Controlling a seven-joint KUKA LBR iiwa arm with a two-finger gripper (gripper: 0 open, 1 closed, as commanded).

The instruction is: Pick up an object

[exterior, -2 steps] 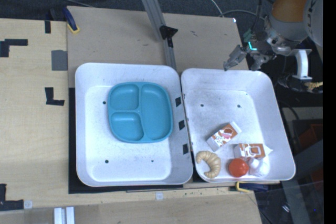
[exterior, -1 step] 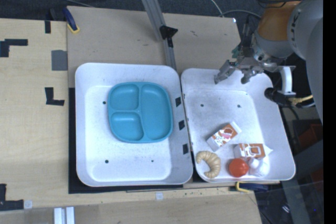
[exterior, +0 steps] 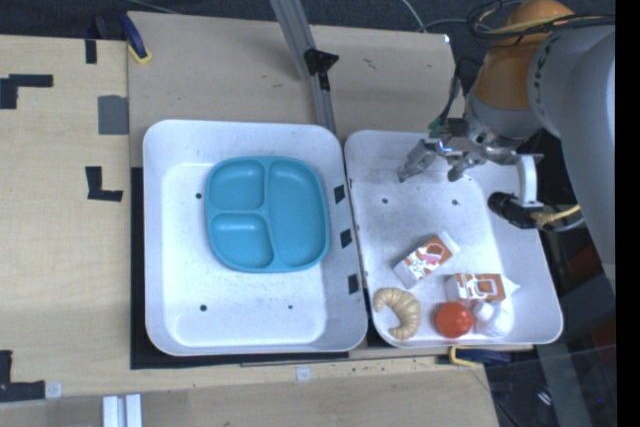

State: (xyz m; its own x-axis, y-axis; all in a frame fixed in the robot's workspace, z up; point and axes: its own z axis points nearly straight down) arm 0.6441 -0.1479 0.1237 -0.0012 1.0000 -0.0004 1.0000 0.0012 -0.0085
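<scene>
Along the near edge of the right bin (exterior: pixel 520 245) lie the things to choose from: a croissant (exterior: pixel 399 310) at the near left corner, a red ball (exterior: pixel 454 319) just beside it, a small red-and-white carton (exterior: pixel 478 288) touching the ball's far side, and a second carton (exterior: pixel 425 258) a little farther in, toward the bin's middle. None of them is held, so the pick looks to be at its approach stage. The left bin (exterior: pixel 170 215) carries a blue divided plate (exterior: pixel 267 213) lying flat across its middle and far half, its compartments bare. At the far edge of the right bin the gripper (exterior: pixel 432 163) hangs with its jaws spread apart and nothing between them, well apart from every object. The next move, by my judgement, calls for travelling toward the near edge, settling over one item, most likely the second carton since it stands clear of its neighbours, then descending and closing. The cluster at the near right corner may be harder to separate cleanly.
</scene>
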